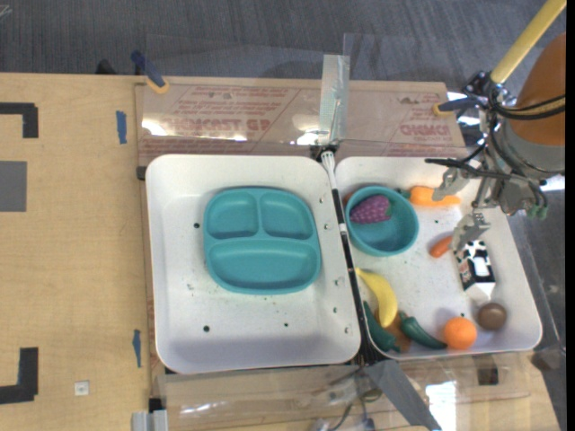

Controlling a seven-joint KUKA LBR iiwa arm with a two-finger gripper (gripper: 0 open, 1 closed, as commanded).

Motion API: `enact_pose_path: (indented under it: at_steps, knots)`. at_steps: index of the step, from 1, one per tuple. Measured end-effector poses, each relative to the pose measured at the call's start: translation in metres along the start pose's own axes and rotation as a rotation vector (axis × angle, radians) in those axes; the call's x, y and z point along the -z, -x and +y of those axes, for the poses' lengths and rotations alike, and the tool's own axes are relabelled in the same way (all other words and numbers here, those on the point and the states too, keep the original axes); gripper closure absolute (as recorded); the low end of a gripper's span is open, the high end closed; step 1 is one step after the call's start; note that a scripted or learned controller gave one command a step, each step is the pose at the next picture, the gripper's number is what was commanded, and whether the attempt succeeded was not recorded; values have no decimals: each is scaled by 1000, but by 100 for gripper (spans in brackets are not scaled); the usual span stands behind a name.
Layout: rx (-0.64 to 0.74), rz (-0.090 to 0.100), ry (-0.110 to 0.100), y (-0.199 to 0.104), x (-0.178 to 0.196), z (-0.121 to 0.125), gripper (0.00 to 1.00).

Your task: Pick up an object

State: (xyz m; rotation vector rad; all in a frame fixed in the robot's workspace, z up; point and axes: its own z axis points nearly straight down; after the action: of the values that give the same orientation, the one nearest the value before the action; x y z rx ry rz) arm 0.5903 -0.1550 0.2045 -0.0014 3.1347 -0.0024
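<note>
**Gripper poised over the right bin, nothing taken yet**

Leftmost, the left bin (171, 330) carries only a teal divided plate (262, 239) lying flat, so the candidates for picking all sit across the divider. In the right bin (526, 326), a teal bowl (384, 220) near the divider holds a purple bunch of grapes (371, 209). Below it a yellow banana (381, 296) lies by the divider, with a green vegetable (415, 331) and an orange fruit (460, 332) along the near wall. A brown round item (491, 315) sits beside that fruit, a black-and-white item (476, 265) just above it, and a small orange piece (439, 247) to its left; another orange item (422, 197) rests by the bowl's far rim. The gripper (473, 225) hangs above the black-and-white item; whether its fingers are spread or closed I cannot tell, and nothing shows between them. To pick well, I judge it should descend straight onto that isolated item, avoiding the neighbouring orange piece, and close only once both sides are straddled.
</note>
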Motion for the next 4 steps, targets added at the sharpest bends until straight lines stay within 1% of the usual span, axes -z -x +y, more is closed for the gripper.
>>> enact_pose_path:
  at_steps: [1, 2, 3, 4]
  knots:
    - [43, -9, -2, 6, -114, -36, 0]
    - [-78, -3, 0, -40, -115, -58, 0]
    - [-115, 2, 0, 37, -115, -25, 0]
    - [-92, -3, -2, -28, -115, -67, 0]
